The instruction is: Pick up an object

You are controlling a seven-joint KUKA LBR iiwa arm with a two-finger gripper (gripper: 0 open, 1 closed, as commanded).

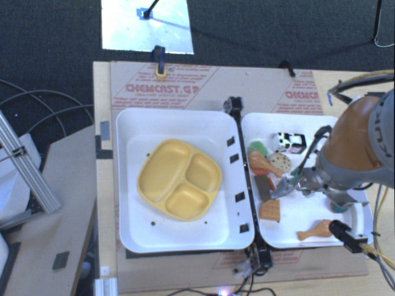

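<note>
The right bin point(308, 239) holds several toy foods. A green piece point(258, 147) and an orange drumstick point(261, 163) lie near its left wall. A speckled cookie point(281, 162) sits beside them, and a black-and-white item point(290, 142) lies farther back. An orange wedge point(269, 211) and a tan drumstick point(316, 229) lie toward the front. My gripper point(282, 187) hangs low over the bin's middle, just right of a dark flat piece point(263, 185) and above the wedge. Nothing is visibly held.
The left bin point(133, 227) carries a yellow divided plate point(179, 179). A black divider with clips point(242, 165) runs between the bins. The arm's orange band point(355, 140) covers the right bin's far right side. Cables trail at the right edge.
</note>
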